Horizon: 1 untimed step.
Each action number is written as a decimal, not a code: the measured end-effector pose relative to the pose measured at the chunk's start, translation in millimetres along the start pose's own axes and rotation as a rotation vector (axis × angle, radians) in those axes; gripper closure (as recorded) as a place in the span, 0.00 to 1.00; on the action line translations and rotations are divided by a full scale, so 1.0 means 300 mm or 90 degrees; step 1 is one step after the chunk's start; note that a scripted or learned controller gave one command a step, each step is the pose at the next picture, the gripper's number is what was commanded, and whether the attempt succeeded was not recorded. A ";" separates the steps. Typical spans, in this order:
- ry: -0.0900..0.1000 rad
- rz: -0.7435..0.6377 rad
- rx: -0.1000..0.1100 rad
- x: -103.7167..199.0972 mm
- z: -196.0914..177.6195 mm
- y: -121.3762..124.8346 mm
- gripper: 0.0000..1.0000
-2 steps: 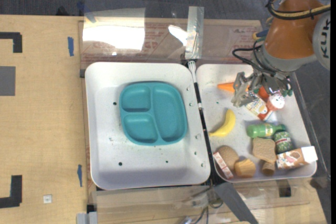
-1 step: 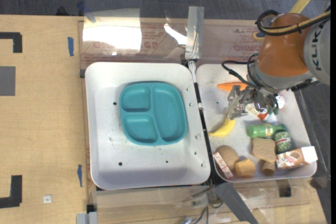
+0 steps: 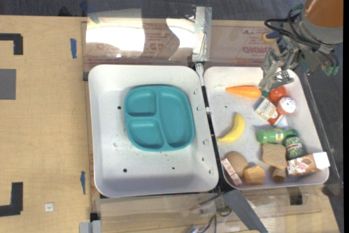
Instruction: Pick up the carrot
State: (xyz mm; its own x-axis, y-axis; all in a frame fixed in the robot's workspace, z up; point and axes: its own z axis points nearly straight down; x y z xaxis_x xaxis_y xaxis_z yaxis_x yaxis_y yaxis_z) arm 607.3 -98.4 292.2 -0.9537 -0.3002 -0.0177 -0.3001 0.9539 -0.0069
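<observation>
Gripper poised at the carrot's blunt end, right bin.

The carrot (image 3: pixel 244 91) lies flat near the back of the right bin (image 3: pixel 312 117), tip toward the divider, clear of the banana (image 3: pixel 233 129), so a grasp from above looks open. The arm reaches in from the right, wrist angled down; the gripper (image 3: pixel 269 81) sits just beside the carrot's thick end. Whether its jaws are apart or together cannot be told.

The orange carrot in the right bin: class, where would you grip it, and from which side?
Grip the orange carrot across its thicker right half, coming straight down from above. It lies flat, pointing left, with bare bin floor on both long sides. The gripper hangs beside that thick end.
</observation>
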 end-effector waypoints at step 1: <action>0.012 0.330 -0.002 0.286 0.324 0.157 1.00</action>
